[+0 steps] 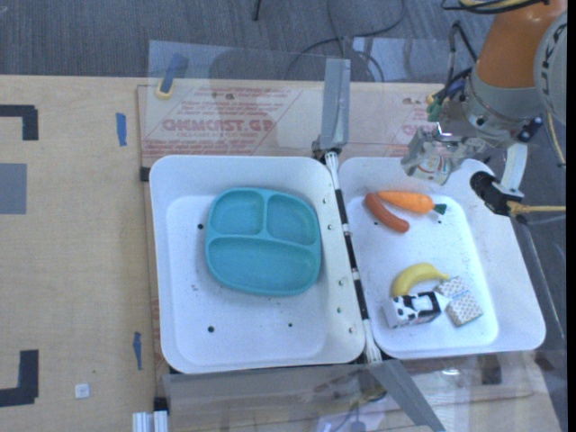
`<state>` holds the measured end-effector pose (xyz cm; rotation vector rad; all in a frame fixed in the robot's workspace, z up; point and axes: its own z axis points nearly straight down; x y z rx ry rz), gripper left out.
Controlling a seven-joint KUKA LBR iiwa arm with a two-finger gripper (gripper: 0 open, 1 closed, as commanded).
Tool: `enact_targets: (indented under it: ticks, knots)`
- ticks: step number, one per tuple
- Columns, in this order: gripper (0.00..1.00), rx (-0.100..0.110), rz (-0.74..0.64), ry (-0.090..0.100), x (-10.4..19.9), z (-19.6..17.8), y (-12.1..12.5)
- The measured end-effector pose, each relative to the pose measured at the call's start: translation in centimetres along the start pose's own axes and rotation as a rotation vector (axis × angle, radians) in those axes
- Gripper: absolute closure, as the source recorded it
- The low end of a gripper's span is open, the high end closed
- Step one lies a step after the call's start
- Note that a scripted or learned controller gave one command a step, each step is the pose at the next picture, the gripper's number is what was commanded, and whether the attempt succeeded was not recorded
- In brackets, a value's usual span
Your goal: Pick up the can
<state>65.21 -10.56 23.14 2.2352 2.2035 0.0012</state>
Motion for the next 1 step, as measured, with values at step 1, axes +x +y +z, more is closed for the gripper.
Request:
enact_targets:
  ticks: [1]
  knots:
    - [1.00, -0.002, -0.128, -0.001, 1.79, -4.90, 0.76]
